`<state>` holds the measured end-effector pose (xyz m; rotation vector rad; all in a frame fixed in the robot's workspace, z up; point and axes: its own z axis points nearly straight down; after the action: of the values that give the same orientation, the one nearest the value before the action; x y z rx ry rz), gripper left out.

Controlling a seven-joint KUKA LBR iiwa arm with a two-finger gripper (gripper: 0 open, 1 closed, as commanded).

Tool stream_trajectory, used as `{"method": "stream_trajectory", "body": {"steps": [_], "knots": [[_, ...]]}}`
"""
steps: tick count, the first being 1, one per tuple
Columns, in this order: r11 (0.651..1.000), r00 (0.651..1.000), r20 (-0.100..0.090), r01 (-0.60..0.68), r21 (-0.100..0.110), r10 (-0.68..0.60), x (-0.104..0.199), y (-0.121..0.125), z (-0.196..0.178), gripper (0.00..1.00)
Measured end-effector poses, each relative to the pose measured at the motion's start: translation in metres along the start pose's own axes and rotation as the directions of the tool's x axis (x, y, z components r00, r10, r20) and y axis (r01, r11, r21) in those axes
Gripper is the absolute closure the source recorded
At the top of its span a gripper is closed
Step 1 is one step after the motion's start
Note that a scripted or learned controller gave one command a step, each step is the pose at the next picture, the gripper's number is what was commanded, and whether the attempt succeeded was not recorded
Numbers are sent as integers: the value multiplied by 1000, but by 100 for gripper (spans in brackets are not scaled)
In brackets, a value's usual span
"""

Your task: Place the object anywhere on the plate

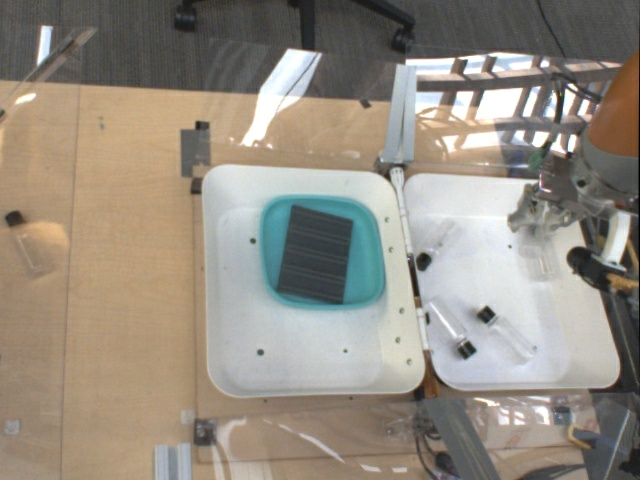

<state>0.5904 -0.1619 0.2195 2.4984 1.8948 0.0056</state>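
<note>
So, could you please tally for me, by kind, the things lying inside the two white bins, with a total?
Teal plate: 1
Dark ribbed block, lying on the plate: 1
Clear vials with black caps: 3
Total: 5

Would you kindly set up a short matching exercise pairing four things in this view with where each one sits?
Things:
1. dark ridged block
2. teal plate
3. clear vials
4. gripper

Places:
A. lying in the right bin
B. in the left bin
C. on the plate
D. over the right bin's far right part

Pairs: 1-C, 2-B, 3-A, 4-D
</note>
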Motion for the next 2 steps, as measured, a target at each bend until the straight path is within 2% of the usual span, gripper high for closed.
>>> {"method": "stream_trajectory", "body": {"steps": [1, 2], "knots": [[1000, 1000, 0, 0, 0, 0, 0, 0, 0, 0], [996, 996, 0, -94, -3, 94, -32, -27, -47, 0]]}}
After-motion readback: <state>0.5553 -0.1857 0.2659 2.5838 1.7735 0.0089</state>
